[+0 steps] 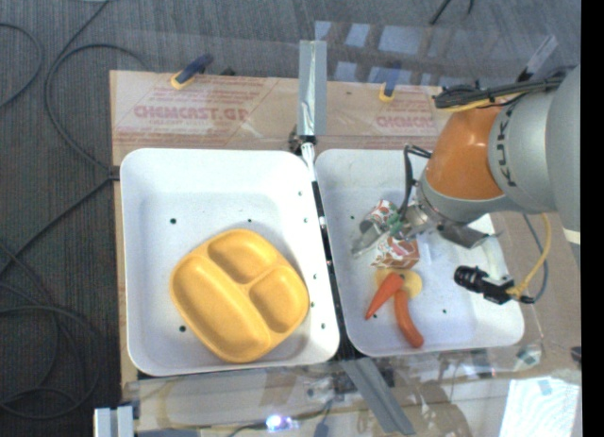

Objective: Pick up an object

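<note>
In the right bin, two orange carrots lie crossed in a V near the front, with a small yellow piece at their tops. A crumpled red-and-white packet lies just behind them.

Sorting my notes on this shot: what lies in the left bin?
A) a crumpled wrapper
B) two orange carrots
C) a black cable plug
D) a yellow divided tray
D: the yellow divided tray lies in the left bin, while the carrots and the wrapper lie in the right bin.
</note>
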### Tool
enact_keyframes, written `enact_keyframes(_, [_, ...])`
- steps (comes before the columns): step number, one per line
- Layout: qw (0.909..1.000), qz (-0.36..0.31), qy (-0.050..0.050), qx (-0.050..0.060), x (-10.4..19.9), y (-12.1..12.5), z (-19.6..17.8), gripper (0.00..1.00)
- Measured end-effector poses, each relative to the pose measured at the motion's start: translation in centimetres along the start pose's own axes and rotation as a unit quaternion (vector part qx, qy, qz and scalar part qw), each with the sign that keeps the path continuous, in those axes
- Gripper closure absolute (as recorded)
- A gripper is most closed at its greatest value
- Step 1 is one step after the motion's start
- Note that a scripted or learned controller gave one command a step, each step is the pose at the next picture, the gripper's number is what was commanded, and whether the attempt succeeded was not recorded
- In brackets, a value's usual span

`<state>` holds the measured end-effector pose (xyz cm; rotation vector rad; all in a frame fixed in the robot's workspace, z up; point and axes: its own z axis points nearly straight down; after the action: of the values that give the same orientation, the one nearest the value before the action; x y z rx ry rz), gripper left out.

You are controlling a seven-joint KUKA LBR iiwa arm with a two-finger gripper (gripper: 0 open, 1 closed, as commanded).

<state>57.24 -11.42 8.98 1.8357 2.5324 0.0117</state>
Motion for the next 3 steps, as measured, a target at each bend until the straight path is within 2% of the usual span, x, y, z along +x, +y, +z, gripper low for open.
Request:
enact_keyframes(1, [1.0000,0.000,0.002,-0.001,0.0,0.2,-0.9,1.00])
enact_keyframes(2, [0.9922,0.124,0.002,0.010,8.3,5.5,-9.1,1.00])
enact_keyframes(3, [0.9922,0.124,0.002,0.010,8.3,5.5,-9.1,0.00])
